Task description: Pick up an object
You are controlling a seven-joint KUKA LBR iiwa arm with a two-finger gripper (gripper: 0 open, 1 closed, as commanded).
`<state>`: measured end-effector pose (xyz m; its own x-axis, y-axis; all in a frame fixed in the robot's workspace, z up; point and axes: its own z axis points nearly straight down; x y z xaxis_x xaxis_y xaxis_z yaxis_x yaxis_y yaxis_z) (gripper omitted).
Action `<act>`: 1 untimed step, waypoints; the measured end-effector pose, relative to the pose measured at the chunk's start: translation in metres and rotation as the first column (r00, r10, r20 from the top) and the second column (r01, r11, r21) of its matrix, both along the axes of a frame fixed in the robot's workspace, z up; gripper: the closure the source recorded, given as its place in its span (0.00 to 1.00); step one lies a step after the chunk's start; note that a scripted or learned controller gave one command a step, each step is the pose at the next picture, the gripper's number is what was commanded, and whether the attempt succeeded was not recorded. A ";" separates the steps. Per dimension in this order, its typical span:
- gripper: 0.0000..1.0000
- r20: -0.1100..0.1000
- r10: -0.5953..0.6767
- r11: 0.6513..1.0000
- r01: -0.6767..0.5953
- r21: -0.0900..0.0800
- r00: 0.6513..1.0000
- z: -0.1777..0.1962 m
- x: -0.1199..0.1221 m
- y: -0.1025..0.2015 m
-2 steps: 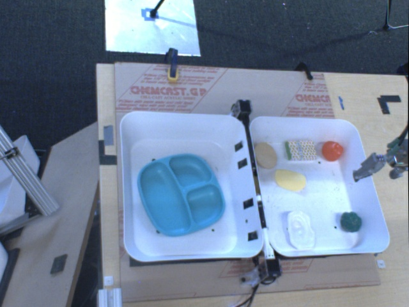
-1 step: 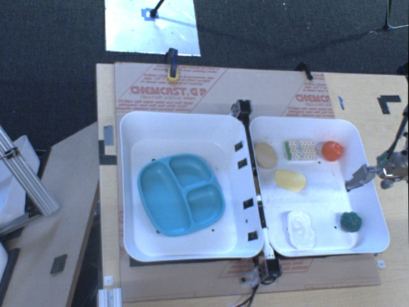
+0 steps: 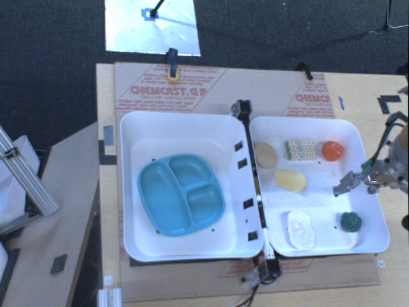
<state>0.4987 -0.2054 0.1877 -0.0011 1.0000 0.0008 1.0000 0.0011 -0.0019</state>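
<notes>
Nothing is lifted yet — your gripper (image 3: pixel 345 185) hangs over the right bin (image 3: pixel 370 235), grip state I cannot tell, with the yellow lemon-like piece (image 3: pixel 291 180) at its nine o'clock — picking remains.

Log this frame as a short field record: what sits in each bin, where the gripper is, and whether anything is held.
left bin: one blue divided tray
right bin: six small items
back row: tan oval piece, dotted green-and-white block, orange ball
middle: yellow oval piece
front row: white object, dark green ball
gripper: over the right bin's right side, between the orange ball and dark green ball
held: nothing seen between the jaws
jaws state: cannot tell
</notes>
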 end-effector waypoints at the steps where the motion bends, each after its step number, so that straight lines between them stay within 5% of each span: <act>1: 0.00 -0.001 -0.001 1.000 0.001 0.001 1.000 -0.062 0.003 0.003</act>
